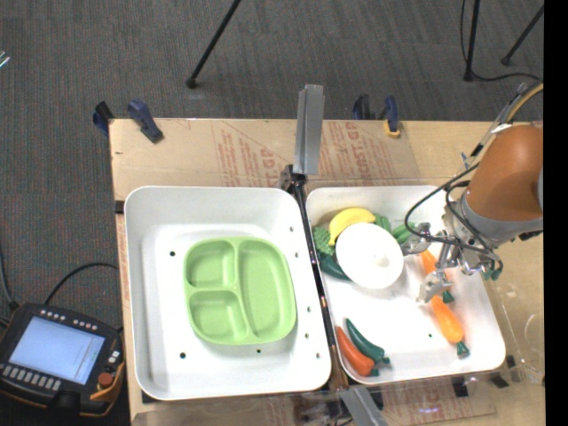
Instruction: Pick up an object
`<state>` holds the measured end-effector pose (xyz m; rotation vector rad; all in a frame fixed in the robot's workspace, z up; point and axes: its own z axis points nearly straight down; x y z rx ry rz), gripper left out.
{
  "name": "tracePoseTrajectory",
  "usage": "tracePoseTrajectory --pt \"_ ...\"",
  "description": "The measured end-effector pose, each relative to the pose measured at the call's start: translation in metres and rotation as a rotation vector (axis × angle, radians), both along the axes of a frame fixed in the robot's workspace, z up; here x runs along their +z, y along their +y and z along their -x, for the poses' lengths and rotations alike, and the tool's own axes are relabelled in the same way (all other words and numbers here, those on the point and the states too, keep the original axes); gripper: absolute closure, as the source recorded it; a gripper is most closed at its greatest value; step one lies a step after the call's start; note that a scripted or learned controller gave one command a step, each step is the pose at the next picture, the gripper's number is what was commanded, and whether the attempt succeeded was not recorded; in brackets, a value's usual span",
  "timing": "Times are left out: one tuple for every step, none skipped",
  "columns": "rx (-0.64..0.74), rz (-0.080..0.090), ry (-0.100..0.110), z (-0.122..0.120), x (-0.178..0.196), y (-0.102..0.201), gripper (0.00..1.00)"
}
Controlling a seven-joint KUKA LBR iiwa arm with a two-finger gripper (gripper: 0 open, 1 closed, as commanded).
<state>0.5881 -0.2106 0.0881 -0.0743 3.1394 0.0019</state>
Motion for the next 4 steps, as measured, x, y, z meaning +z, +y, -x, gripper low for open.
tracePoseTrajectory --pt "-0.076 0.0 -0.003 -0.013 0.001 -0.002 0.0" --pt "-0.117 0.0 -0.004 -0.013 0.001 -0.003 0.0" --pt "-0.163 0.0 -0.004 -0.015 0.001 -0.003 0.0" --pt "-0.239 -0.001 0.001 0.0 0.0 -0.003 0.0"
